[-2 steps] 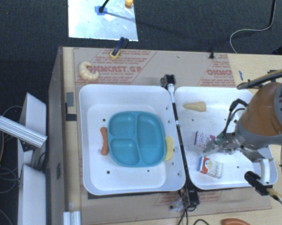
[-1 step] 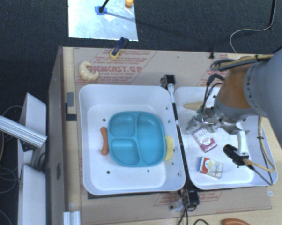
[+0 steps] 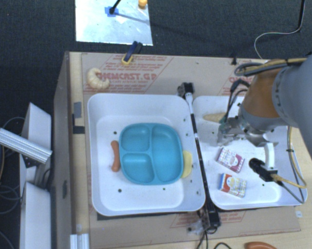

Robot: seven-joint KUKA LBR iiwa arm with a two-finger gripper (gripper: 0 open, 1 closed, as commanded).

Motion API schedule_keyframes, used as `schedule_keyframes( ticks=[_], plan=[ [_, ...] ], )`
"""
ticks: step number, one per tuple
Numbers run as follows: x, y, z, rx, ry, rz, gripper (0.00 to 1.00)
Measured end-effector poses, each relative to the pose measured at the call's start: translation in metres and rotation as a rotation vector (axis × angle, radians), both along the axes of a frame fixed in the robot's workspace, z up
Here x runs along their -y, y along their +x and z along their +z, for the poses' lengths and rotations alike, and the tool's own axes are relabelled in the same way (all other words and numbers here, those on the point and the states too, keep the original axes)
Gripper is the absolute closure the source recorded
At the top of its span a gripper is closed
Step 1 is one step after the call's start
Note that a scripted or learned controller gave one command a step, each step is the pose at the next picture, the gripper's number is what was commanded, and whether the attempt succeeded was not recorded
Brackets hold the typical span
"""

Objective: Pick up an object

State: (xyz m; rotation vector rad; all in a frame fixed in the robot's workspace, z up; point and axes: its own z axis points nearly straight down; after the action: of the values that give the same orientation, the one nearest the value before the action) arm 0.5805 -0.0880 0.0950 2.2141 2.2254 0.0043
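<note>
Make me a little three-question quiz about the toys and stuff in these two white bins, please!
1. True or false: the blue divided plastic plate lies in the left white bin.
2. What lies just left of that plate? A) orange toy sausage B) green cup C) red ball
3. How many small red-and-white cartons lie in the right white bin, below the grey gripper?

Key: 1 true; 2 A; 3 two.

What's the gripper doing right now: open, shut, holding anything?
Gripper: low in the right bin, just above the small carton. Open or closed cannot be told from this angle; nothing visibly held.
</note>
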Motion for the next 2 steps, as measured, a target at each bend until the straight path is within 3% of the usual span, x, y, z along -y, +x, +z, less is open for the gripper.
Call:
schedule_keyframes(
  ticks=[1, 2],
  plan=[
    [0.000, 0.000, 0.000, 0.000, 0.000, 0.000, 0.00],
    [0.015, -0.047, -0.011, -0.004, 0.000, -0.004, 0.00]
  ],
)
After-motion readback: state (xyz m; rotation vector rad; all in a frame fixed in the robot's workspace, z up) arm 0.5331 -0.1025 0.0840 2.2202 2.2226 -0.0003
